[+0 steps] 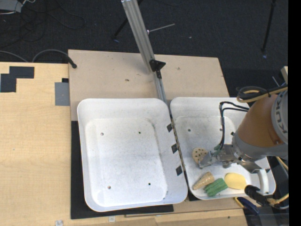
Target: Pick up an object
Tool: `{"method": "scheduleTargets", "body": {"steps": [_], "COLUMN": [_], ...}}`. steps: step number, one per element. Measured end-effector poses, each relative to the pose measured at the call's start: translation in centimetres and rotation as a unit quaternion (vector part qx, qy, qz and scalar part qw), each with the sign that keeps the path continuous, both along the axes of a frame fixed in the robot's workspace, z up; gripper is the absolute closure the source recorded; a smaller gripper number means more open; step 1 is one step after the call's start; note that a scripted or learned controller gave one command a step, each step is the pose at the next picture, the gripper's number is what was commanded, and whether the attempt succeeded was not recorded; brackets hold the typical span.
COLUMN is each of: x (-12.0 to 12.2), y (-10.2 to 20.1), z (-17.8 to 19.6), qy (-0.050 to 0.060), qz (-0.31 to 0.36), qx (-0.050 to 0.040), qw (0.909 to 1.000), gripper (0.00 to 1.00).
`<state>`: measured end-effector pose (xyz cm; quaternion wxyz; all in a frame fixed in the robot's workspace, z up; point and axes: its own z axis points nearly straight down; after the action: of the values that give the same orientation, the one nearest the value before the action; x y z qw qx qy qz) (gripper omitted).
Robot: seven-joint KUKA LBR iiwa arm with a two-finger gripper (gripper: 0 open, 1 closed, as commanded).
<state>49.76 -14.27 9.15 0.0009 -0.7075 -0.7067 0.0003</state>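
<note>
two shallow bins, left bin [124, 154] and right bin [197, 114], white plastic, smooth, lightly speckled and scuffed. bench board [113, 74] matt tan fibreboard; side table [33, 145] pale wood-grain laminate. slanted rail [140, 34] ribbed bare aluminium, dull sheen. arm's orange band [261, 121] smooth, satin. near right bin's front edge: yellow piece [235, 180] glossy plastic, green piece [216, 188] ridged plastic, tan cone [203, 180] matt and rough, beige spotted piece [199, 153] matt. dark carpet floor [211, 22], rough.

Two bins sit side by side on the worktop [117, 74]. All the stuff's in the right bin [197, 112]: round piece [199, 153] behind, cone [203, 180], ridged block [216, 187] and oval lump [235, 180] up front.
</note>
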Motion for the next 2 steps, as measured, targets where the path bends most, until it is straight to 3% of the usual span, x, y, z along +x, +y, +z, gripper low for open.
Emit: {"method": "scheduleTargets", "body": {"steps": [1,2], "x": [0.0,0.5], "y": [-0.1,-0.4], "z": [1.1,5.4], "qy": [0.0,-0.002], "qz": [-0.003,0.001], "qx": [0.0008,-0.0005], "qw": [1.0,1.0], "gripper": [1.0,1.0]}}
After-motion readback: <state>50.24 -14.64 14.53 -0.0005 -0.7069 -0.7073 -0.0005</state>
